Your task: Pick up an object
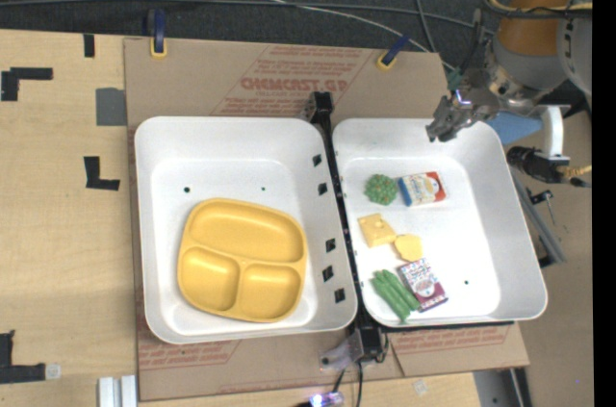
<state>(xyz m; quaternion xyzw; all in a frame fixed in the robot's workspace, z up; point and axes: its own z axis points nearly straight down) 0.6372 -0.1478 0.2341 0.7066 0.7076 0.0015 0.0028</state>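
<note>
- In the left bin (pixel 154 155), a yellow tray (pixel 241 259) with three compartments lies toward the near side; bare white floor runs along the far wall and the left rim.
- Between the bins, a dark strip (pixel 332 203) marks where the two rims meet.
- In the right bin (pixel 500 203), the things cluster in the left half: a green broccoli piece (pixel 381 190) just beside a small red, white and blue carton (pixel 422 189); nearer the camera a yellow cheese wedge (pixel 375 229), a small yellow piece (pixel 408 247), a green bean pod (pixel 392 294) and a dark red packet (pixel 422 285) close together.
- The right half of that bin is bare and open up to its right rim.
- Both bins sit on a cardboard sheet (pixel 289 78) held by clips on the wooden bench (pixel 58 232); black cables cross the dark floor beyond.
- The tool (pixel 445 128) hangs at the far rim of the right bin, well apart from the things, with nothing in it; whether its jaws stand wide or narrow cannot be told.
</note>
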